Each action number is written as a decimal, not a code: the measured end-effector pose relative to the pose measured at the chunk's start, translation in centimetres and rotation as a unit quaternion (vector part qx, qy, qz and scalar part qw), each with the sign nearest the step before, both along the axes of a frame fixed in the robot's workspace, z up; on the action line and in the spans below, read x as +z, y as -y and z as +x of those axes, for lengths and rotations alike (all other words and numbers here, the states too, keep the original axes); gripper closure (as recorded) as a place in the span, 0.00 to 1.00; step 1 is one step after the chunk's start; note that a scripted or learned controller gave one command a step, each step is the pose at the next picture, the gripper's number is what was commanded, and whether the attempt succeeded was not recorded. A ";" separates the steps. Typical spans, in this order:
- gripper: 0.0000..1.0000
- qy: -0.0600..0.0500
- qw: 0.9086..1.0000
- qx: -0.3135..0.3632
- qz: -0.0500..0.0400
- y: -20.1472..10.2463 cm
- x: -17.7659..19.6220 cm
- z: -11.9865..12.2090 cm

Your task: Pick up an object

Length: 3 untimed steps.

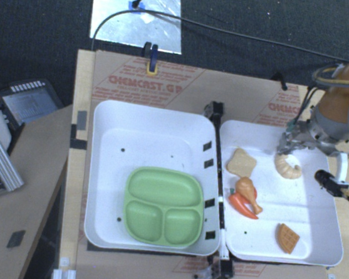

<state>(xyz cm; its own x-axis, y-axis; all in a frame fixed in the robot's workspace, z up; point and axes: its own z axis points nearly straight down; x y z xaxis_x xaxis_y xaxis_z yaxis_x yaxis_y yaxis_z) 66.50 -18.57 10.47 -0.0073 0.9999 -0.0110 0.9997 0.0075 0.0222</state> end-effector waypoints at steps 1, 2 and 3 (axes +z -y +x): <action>1.00 -0.008 1.000 -0.002 0.005 0.4 6.4 0.0; 1.00 -0.008 1.000 -0.001 0.005 0.4 10.5 0.1; 1.00 -0.010 1.000 0.000 0.006 -3.6 10.5 -1.4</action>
